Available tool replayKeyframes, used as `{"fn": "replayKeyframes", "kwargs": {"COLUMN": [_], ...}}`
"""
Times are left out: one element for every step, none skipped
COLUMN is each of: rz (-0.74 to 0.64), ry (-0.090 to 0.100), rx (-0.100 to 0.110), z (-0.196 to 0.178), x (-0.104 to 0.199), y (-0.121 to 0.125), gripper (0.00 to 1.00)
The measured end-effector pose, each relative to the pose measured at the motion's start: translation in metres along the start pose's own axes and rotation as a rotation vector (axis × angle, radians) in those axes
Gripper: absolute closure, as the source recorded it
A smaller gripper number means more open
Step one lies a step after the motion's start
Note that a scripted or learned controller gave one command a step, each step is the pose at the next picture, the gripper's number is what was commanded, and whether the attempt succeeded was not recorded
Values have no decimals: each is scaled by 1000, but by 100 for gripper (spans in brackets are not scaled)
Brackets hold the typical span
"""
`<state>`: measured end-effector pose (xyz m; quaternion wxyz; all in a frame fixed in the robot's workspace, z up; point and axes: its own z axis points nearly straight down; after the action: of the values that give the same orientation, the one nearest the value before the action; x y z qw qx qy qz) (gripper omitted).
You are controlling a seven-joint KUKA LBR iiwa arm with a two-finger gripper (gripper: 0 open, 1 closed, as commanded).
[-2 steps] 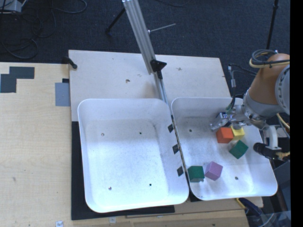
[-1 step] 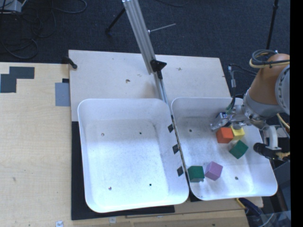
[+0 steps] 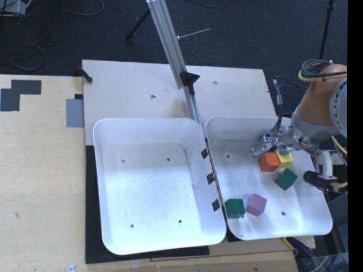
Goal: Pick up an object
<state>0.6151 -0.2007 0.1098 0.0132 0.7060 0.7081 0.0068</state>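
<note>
Slanted grey aluminium rail (image 3: 170, 44) above the bins, pale wooden benchtop (image 3: 39, 169) at left, black cables (image 3: 34, 33) on dark carpet

Two bins sit side by side on the bench (image 3: 51, 169): left bin (image 3: 113, 130), right bin (image 3: 317, 220). A slanted rail (image 3: 170, 44) rises from the seam behind them. All five blocks lie in the right bin. Two blocks (image 3: 269, 161) (image 3: 285, 158) touch near its far right, just beside the gripper (image 3: 266, 146). A third block (image 3: 286, 179) lies just in front of them. Two more blocks (image 3: 235, 208) (image 3: 256, 204) sit side by side near the front, the left one close to the dividing wall.
</note>
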Motion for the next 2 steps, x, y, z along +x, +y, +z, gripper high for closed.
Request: {"fn": "replayKeyframes", "kwargs": {"rz": [0,0], "ry": [-1,0], "rx": [-1,-1], "z": [0,0], "x": [3,3], "y": [-2,-3], "gripper": [0,0]}}
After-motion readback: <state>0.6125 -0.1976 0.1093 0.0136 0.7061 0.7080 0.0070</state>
